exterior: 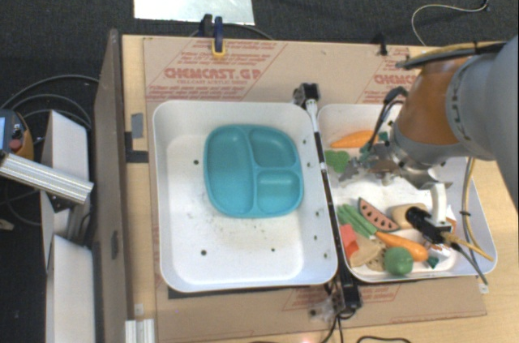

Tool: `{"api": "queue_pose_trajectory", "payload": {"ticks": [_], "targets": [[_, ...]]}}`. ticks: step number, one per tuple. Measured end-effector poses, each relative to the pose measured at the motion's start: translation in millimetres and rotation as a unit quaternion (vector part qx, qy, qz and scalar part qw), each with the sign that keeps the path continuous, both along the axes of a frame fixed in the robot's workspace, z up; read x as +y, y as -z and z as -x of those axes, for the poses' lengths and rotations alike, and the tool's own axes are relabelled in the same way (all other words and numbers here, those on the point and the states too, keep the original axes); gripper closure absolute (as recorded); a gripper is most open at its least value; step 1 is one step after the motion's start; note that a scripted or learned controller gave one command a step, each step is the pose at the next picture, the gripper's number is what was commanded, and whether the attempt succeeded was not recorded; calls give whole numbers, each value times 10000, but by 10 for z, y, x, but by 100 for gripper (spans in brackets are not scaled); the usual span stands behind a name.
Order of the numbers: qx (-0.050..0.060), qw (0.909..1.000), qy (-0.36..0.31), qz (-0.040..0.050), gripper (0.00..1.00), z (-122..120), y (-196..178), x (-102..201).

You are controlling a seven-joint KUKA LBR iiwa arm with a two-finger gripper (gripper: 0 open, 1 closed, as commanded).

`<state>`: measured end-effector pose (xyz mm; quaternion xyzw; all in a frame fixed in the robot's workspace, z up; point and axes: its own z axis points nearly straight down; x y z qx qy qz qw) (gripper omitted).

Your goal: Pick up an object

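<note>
Your right bin (478, 207): toy foods, including a carrot (403, 243), watermelon slice (375, 214), green ball (397, 261). Left bin (178, 171): teal divided plate (252, 170). Pincer (369, 163) hangs low over the right bin's upper part, beside an orange piece (353, 139); you cannot tell its state.

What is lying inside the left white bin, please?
The left bin holds a teal divided plate lying flat. The bin floor beneath the plate is covered, so anything under it cannot be seen.
</note>
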<state>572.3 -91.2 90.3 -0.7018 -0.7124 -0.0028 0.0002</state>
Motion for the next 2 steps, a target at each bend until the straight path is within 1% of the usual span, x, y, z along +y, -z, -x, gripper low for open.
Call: {"api": "queue_pose_trajectory", "payload": {"ticks": [1, 2], "targets": [[-17, 10000, 51, 33, 0, -523, 51, -354], [196, 9998, 17, -25, 0, -911, 97, -522]]}}
